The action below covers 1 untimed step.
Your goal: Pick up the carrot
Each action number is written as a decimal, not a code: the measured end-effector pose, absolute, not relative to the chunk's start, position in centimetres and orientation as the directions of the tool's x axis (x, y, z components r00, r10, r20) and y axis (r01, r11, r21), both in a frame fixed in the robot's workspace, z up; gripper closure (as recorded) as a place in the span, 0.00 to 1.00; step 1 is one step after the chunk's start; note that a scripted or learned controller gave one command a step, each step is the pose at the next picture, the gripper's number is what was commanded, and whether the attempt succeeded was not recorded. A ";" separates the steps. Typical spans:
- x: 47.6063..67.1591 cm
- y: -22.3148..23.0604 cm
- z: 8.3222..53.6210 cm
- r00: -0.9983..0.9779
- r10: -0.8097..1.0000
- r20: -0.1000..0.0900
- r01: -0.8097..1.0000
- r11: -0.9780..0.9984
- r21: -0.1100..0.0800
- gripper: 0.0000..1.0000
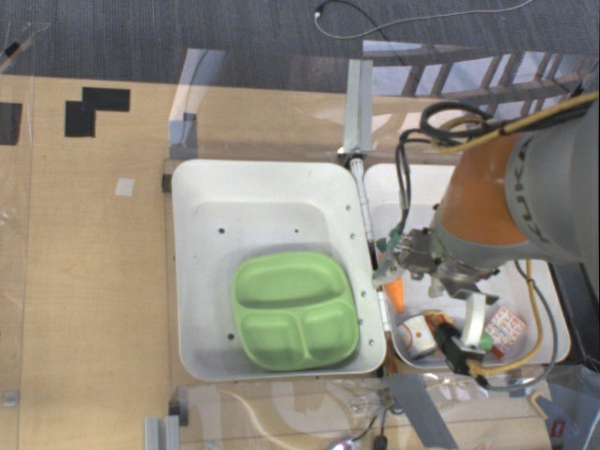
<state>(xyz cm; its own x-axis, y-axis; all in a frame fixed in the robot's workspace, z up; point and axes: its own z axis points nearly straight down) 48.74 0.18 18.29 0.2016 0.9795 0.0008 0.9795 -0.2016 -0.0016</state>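
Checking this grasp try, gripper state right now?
Gripper: cannot be told. It sits low in the right bin, just above the carrot, with the wrist covering it from this camera.

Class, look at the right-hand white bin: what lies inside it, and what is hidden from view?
Inside the right bin you can see an orange carrot near its left wall, plus a few small packaged items toward the front. The arm covers much of the bin's middle, so anything beneath it is hidden.

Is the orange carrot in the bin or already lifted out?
In the bin. The small orange carrot lies in the right white bin, near its left wall, beside the claw.
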 end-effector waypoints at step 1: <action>48.7 -5.2 18.4 0.430 0.903 0.001 0.903 -0.430 0.001 0.00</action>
<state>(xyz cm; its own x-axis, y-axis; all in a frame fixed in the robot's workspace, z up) 48.72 -5.22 18.39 0.4299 0.9029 0.0009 0.9029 -0.4299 0.0009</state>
